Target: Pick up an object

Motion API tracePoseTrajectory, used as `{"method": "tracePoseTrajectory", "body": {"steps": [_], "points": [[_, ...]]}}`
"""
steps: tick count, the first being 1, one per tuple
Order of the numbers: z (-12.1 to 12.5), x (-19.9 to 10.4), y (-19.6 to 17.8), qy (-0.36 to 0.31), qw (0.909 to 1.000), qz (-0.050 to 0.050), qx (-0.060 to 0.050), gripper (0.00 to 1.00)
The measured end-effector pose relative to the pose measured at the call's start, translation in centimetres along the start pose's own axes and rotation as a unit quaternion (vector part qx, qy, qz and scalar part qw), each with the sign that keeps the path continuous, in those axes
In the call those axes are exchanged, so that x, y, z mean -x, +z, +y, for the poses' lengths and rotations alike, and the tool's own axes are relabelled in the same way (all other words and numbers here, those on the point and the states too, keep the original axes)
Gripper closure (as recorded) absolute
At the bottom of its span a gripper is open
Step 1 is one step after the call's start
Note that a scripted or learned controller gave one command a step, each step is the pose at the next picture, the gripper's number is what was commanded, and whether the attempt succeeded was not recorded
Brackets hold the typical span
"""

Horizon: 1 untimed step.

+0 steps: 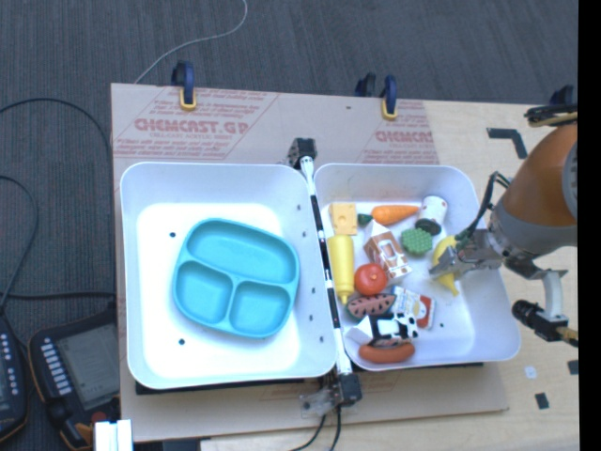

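Camera view, surface: a pale board [282,125] with red print carries two white bins side by side; two blue-yellow clamps hold its far edge.
Left bin: the left bin [141,195] holds one blue divided tray [235,275], lying a little turned. White floor is free all around the tray, most at the far side and at the near left corner.
Right bin: the right bin [488,332] is crowded in its left half. The right part of its floor, near the right wall, is bare.
Objects, far row: a yellow cheese wedge [345,217], an orange carrot [394,213], a white cup with dark opening [432,209], a green round piece [417,241].
Objects, left edge: a yellow bottle [340,259] lies just beside the wall between the bins.
Objects, middle: a red tomato [372,277] touches a small brown-white carton [387,252]; below them a dark sausage-like piece [370,303].
Objects, near edge: a black-white cow figure [394,327] and a red hot dog [385,350] close to the near wall.
Arm: it comes in from the right over the right wall of the right bin.
Claw: the claw [449,263] is low in the bin, right of the green piece, with a yellow object [445,248] at its tip. I cannot tell if its opening is wide or narrow, or if it really grips the yellow thing.
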<state>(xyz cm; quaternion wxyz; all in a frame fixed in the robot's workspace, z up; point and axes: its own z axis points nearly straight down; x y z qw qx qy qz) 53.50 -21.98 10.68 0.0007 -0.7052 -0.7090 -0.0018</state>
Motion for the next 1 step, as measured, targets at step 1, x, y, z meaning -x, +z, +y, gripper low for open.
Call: {"method": "tracePoseTrajectory", "body": {"steps": [1], "points": [[-1.23, -10.05, -12.15, 0.001, 1.0000, -0.002, 0.001, 1.00]]}}
